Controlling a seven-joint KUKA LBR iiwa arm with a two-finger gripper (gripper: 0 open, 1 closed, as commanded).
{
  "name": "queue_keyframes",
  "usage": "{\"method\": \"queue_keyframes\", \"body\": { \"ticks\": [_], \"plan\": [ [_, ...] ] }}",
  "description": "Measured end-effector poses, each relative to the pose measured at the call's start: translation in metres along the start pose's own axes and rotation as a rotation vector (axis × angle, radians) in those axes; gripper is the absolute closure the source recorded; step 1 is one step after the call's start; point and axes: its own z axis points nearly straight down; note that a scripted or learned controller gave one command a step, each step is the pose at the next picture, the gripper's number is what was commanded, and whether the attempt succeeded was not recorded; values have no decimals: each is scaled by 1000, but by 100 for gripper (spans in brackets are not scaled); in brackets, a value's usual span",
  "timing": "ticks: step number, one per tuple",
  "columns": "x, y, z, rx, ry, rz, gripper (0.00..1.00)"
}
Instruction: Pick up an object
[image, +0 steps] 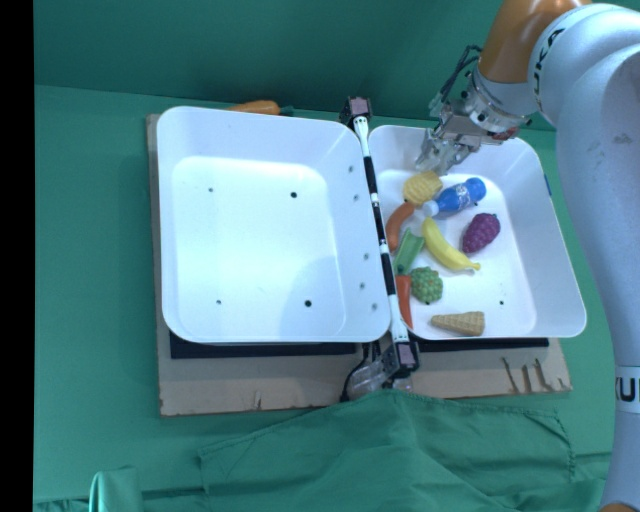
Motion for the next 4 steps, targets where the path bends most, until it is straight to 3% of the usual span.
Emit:
{"method": "queue_keyframes", "body": {
  "ticks": [1,2,3,4],
  "plan": [
    [-5,0,-1,-3,-8,5,0],
    [21,-30,13,-26,-25,12,0],
    [19,-50,12,-27,-24,14,0],
    [64,-76,-89,-29,-21,8,0]
  ]
}}
